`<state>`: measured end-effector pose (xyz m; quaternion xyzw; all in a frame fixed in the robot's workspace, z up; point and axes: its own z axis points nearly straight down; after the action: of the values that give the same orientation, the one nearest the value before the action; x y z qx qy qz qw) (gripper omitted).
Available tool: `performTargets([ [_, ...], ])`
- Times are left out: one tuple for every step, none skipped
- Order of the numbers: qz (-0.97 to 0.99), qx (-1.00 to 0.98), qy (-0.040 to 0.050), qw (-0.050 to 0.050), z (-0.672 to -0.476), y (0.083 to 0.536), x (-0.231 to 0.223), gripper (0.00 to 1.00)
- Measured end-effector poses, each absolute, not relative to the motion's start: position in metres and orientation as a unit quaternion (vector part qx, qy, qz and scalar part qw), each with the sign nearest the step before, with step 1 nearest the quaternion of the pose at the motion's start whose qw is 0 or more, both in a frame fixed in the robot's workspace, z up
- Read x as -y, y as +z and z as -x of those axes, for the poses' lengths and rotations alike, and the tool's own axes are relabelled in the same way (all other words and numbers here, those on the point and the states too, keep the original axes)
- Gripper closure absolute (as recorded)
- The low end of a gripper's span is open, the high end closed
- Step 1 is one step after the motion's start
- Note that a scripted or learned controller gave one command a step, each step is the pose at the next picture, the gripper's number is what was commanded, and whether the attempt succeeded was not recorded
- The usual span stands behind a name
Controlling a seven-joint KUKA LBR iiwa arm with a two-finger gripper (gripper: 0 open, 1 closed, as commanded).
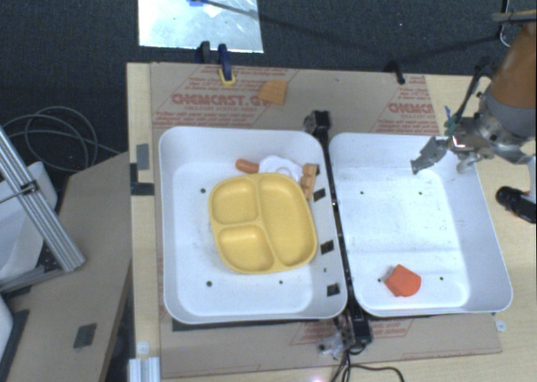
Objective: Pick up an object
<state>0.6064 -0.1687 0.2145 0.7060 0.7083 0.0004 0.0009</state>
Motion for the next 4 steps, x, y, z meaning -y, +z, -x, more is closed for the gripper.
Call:
performTargets([
  [-0.708,-0.706,0.0039,0.010,-0.562,0.381,0.207,0.00],
  [-0.705,-0.709,0.0017,0.004,-0.564,0.381,0.204,1.00],
  [-0.705,-0.709,0.0014,0.004,-0.564,0.381,0.204,0.00],
  [-0.704,-0.711,0.0023,0.006,-0.565,0.392,0.204,1.00],
])
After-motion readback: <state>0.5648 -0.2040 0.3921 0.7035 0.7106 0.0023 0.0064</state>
